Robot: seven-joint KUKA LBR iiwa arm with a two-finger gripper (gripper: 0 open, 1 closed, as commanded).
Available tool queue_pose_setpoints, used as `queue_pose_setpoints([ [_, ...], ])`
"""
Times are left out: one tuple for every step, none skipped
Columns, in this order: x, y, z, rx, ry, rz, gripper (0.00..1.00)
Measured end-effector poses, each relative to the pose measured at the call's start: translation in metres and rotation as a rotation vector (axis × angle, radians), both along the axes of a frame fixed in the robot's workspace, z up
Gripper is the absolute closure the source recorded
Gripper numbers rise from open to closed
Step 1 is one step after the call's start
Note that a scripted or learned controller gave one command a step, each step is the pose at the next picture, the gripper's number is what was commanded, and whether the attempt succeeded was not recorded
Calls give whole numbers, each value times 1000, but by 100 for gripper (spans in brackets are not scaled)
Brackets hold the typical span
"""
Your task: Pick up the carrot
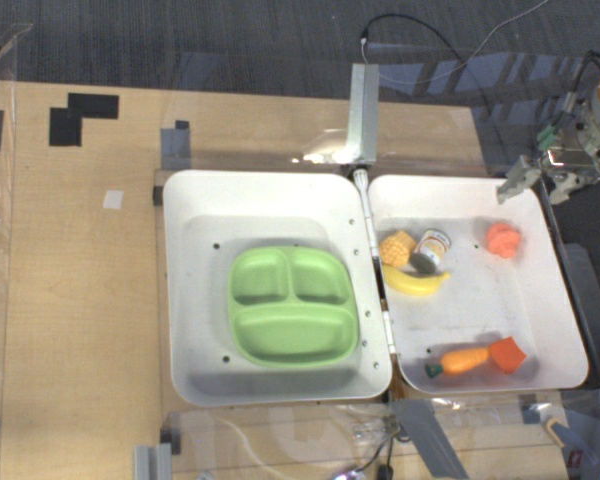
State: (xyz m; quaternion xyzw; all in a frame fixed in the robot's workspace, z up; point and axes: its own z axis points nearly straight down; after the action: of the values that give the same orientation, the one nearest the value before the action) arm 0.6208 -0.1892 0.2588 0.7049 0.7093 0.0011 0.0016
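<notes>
Step in hand: approach, by my reading. Nothing lifted yet.

Carrot (pixel 463 361) lies in the right bin (pixel 540 318), near edge, long axis roughly left-right, green stub end pointing left. An orange block (pixel 507 354) sits just beside its right end, touching or nearly so; cannot tell which.

Claw (pixel 536 175) hangs over the far right corner of that bin, at the rim, well apart from the carrot. Fingers look spread, one tip (pixel 510 185) reaching left over the rim, nothing between them, touching nothing I can make out. The view is small and cluttered there, so how wide is a rough call.

Elsewhere in the right bin: corn (pixel 396 247), a can (pixel 432 249) and a banana (pixel 414 281) bunched at the far left; a pink lump (pixel 503 239) far right. Left bin (pixel 190 298) holds a green tray (pixel 292 305).

Next move, as I judge it: travel toward the near edge, line the fingers across the carrot's narrow width, then descend at mid-body or left of it, keeping off the block.
</notes>
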Motion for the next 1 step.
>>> queue_pose_setpoints([
  [-56,-2,-118,0,0,63,0],
])
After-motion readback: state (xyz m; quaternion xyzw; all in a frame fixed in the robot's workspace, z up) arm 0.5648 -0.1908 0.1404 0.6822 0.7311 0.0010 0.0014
